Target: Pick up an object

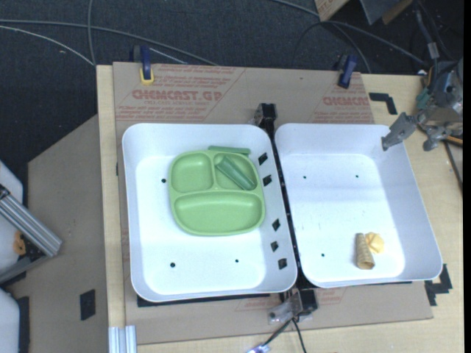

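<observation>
I see the jaws [434,120] at the right bin [397,168] corner, state unclear | cone-like snack [366,249] lies well below-left | I'd centre above, then descend.

The scene is viewed from a single fixed camera set high above the desk [221,87], angled downward at a slant. Both white bins [147,271] are taken in whole, from moderate distance.
</observation>
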### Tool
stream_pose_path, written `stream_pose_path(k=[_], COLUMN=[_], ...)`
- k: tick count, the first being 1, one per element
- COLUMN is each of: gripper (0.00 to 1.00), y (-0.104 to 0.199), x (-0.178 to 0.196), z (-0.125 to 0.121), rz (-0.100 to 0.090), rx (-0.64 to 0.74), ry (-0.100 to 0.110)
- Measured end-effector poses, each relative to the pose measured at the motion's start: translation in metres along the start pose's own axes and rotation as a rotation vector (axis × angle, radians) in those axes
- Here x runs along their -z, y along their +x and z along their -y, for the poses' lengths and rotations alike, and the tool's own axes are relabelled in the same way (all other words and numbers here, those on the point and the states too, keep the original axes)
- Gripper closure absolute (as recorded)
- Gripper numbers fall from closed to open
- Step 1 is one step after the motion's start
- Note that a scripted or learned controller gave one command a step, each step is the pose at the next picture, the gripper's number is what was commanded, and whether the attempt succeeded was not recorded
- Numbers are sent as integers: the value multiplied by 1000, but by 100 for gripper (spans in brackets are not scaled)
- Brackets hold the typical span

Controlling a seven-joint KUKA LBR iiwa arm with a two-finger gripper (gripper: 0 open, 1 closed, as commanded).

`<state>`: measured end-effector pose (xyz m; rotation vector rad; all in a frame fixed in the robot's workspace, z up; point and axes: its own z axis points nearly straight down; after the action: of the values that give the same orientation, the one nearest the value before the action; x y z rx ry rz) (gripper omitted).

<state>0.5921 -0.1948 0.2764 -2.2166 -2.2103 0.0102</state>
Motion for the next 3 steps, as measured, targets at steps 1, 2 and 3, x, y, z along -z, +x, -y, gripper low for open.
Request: stream_pose_path(k=[1,2,3], gripper=[0,0,0], y=[1,-8,-7], x=[7,-51,-103], z=[-2,-2,-12], rz=[3,1,1], rx=[3,2,4], ry=[-12,-7,-7])
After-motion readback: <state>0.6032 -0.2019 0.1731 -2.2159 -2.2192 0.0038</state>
